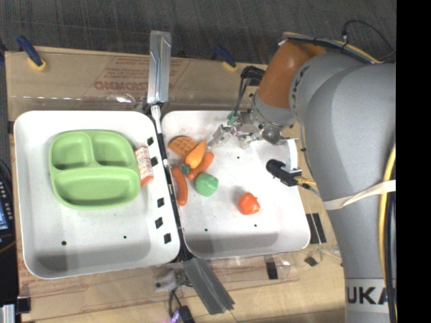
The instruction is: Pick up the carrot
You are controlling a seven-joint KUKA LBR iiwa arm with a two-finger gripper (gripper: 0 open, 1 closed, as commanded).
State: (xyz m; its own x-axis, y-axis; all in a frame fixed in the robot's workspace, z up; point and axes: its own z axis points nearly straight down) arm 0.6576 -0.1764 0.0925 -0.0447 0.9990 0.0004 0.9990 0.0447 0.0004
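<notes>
– orange carrot (195,155), spotted in the right bin (269,237), close to its left wall. lay tilted on the bin floor, touching a brownish waffle-like piece (180,144) on one side and a red-orange piece (206,161) on the other.
– agreed. saw the gripper (231,130) too, up and to the right of the carrot, near it but apart from it.
– spread or closed?
– could not tell; too small and cluttered at that spot.
– noted also a green rounded item (206,184) just below the carrot, a long orange-red sausage shape (180,186) along the wall between the bins, and a red item (248,203) further right, well apart.
– and in the left bin (27,180), found a green divided plate (94,167), with a small labelled bottle (144,165) just beside its right edge.
</notes>
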